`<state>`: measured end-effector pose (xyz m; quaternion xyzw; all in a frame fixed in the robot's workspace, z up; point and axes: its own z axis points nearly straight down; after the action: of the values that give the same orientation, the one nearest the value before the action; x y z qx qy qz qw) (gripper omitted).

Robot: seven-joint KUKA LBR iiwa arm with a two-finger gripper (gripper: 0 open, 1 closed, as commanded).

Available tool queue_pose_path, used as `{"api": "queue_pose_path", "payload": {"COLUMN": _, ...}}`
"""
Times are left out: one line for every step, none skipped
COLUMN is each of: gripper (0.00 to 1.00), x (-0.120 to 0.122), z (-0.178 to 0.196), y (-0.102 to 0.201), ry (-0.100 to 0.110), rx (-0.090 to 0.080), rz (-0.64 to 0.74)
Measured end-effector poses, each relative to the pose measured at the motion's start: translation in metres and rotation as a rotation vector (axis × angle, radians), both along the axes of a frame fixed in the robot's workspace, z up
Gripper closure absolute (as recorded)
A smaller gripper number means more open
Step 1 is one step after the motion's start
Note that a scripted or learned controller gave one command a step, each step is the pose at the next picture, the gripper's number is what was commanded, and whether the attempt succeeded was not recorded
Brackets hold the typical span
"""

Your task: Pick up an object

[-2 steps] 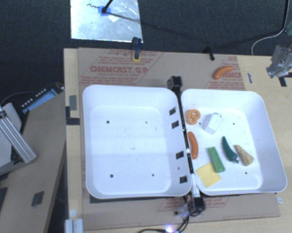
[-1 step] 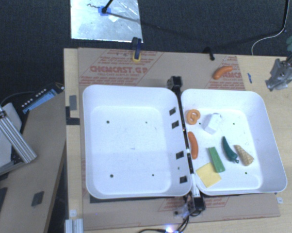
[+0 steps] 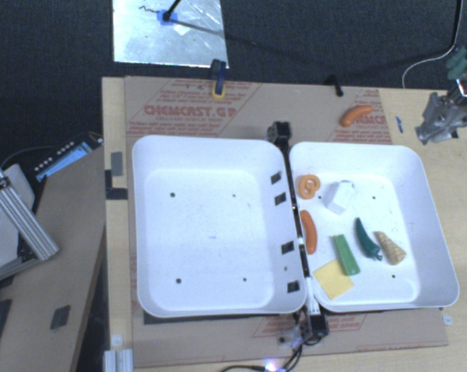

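Objects for picking lie in the right bin (image 3: pixel 427 200), all in its left and middle part: an orange pretzel-shaped ring (image 3: pixel 308 185) at about 10 o'clock from the bin's centre, a white block (image 3: pixel 338 197) just beside it, an orange sausage (image 3: pixel 309 232) along the left wall, a green bar (image 3: pixel 345 254) and a yellow square (image 3: pixel 332 279) toward 7 o'clock, a dark teal curved piece (image 3: pixel 366 238) near the centre, and a tan cone (image 3: pixel 390 247) just to its right. The bin's right side and far corner at 1 o'clock are bare white floor. The left bin (image 3: pixel 152 208) shows bare floor as well, and the two bins touch along a shared edge with black clips. A second orange sausage (image 3: pixel 356 115) lies on the cardboard sheet (image 3: pixel 187 107) beyond the right bin, at 12 o'clock. The gripper (image 3: pixel 443 118) hangs at 2 o'clock, outside the bin's far right corner, well apart from every item; whether its jaws are released or clenched cannot be told.
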<state>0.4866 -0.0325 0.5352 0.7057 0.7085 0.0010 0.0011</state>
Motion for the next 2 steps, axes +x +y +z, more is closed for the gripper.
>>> {"api": "queue_pose_path", "payload": {"gripper": 1.0, "x": 0.0, "z": 0.0, "y": 0.012, "ry": 0.0, "rx": 0.0, "rz": 0.001}}
{"api": "queue_pose_path", "payload": {"gripper": 1.0, "x": 0.0, "z": 0.0, "y": 0.023, "ry": 0.0, "rx": 0.0, "rz": 0.0}}
